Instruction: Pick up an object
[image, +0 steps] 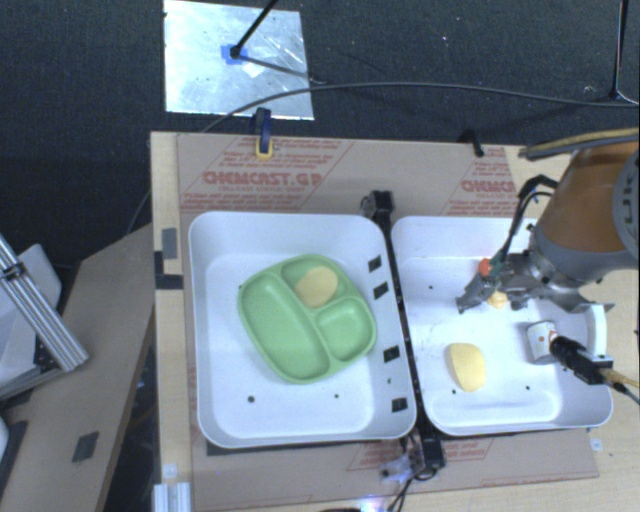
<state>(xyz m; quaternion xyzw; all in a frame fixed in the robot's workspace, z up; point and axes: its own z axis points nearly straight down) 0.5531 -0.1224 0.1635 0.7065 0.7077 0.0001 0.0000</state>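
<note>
Two shallow white bins sit side by side on the bench, the left bin (215, 300) and the right bin (440, 400), divided by a dark seam with small black clips. In the left bin lies a green divided tray (290, 340), tilted at an angle to the bin's walls; a pale yellow lump (318, 287) rests in its upper compartment. In the right bin a second yellow piece (466, 366) lies on the white floor toward the near wall, apart from everything else. The grey arm (590, 215) enters from the right and its gripper (484, 296) hangs low over the upper part of the right bin, above and well apart from the yellow piece. A small orange-and-yellow patch shows at the fingers, too small to identify. Whether the tool is open, closed or gripping anything cannot be told at this slant.
</note>
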